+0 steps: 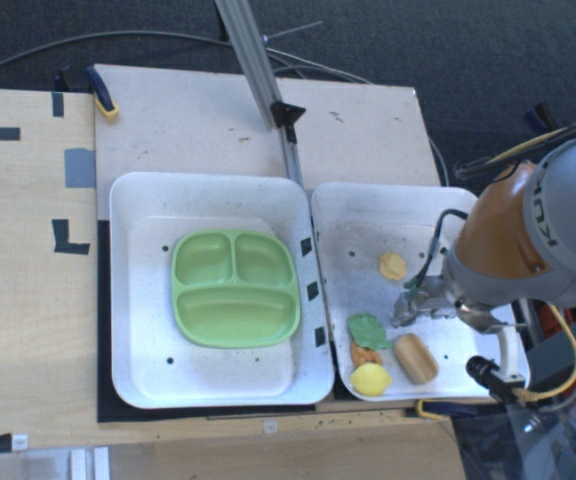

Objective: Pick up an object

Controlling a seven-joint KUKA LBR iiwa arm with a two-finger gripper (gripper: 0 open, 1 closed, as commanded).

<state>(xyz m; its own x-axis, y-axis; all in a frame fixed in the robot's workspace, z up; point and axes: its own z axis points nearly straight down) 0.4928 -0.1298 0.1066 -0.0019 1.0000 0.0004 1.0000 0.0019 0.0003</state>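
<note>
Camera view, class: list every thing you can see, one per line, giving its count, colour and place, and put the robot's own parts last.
Bins: two, white, side by side on the bench.
Divided plate: one, green, in the left bin.
Small round piece: one, yellow-orange, middle of the right bin.
Leafy toy: one, green, right bin, near edge, touching an orange piece.
Lemon: one, yellow, right bin's near corner.
Bread roll: one, tan, right of the lemon.
Clamp: one, blue and yellow, far left of the bench.
Arm: one, grey and orange, over the right bin.
</note>
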